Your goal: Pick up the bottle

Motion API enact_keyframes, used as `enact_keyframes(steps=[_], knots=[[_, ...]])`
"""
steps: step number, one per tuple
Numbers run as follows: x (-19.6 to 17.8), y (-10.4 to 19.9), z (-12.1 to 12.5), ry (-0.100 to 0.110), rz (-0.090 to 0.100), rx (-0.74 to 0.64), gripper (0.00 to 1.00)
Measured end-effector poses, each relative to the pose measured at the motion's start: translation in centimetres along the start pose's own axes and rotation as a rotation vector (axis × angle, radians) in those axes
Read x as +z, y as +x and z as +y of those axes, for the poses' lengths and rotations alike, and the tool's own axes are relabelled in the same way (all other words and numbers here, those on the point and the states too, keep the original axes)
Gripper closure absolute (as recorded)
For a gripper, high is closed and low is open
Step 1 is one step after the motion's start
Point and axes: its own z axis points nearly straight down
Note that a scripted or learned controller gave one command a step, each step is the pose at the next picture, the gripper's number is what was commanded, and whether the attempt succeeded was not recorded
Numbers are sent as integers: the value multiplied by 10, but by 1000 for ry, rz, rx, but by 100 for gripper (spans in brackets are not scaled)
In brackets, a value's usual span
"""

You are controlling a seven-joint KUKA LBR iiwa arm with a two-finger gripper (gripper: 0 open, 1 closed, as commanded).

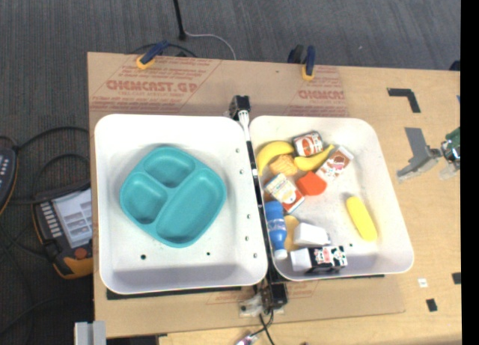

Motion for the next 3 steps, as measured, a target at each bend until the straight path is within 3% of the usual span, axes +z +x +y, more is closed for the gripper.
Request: enact_keyframes(steps=[1,2,3], knots=[[130,58,1,7,4,54,0],[153,148,8,6,4,111,0],[153,218,10,6,2,236,0]])
